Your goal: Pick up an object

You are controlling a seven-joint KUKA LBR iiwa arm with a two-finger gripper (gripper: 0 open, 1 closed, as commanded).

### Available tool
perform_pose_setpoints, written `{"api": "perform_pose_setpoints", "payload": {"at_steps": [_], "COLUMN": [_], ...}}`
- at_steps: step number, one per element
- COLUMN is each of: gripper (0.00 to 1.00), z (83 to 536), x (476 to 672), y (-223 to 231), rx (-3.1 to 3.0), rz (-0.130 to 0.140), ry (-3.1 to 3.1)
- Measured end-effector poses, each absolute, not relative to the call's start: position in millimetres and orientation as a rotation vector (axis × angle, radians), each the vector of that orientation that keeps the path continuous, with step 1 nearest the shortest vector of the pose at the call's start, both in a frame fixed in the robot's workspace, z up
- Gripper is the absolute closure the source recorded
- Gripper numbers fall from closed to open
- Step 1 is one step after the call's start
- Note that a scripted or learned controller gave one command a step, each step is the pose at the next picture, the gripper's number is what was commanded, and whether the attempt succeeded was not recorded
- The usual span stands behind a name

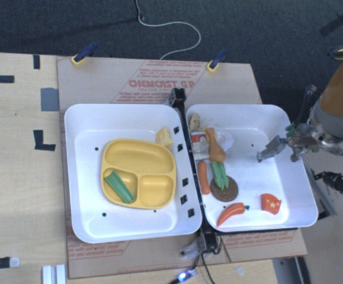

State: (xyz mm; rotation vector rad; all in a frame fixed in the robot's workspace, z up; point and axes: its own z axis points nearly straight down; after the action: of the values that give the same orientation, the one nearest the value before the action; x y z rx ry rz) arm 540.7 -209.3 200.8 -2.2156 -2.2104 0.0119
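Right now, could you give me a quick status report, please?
Gripper over right bin, nothing between fingers. Red pepper and orange piece lie loose near front wall. No obstruction seen.

**Red print on the cardboard, little else readable**

The cardboard sheet [159, 84] under the two bins carries red printed lettering on its far part, between the two clips. The largest line seems to read "CHEMCAST GP", seen upside down and blurred; the smaller red lines above and below it cannot be made out. More red print runs along the near edge of the cardboard, too small to read. A small package [199, 144] in the right bin bears a red and white label, illegible.
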Motion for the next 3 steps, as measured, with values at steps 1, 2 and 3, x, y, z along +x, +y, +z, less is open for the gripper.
{"api": "perform_pose_setpoints", "payload": {"at_steps": [1, 2, 3], "gripper": [0.0, 0.0, 0.0], "z": [207.3, 142.8, 88.5], "x": [543.8, 541.4, 539.8], "y": [-209.1, -207.7, -206.2], "rx": [-2.219, -2.216, -2.216], "rz": [0.002, 0.006, 0.006], "ry": [-2.222, -2.219, -2.219]}}
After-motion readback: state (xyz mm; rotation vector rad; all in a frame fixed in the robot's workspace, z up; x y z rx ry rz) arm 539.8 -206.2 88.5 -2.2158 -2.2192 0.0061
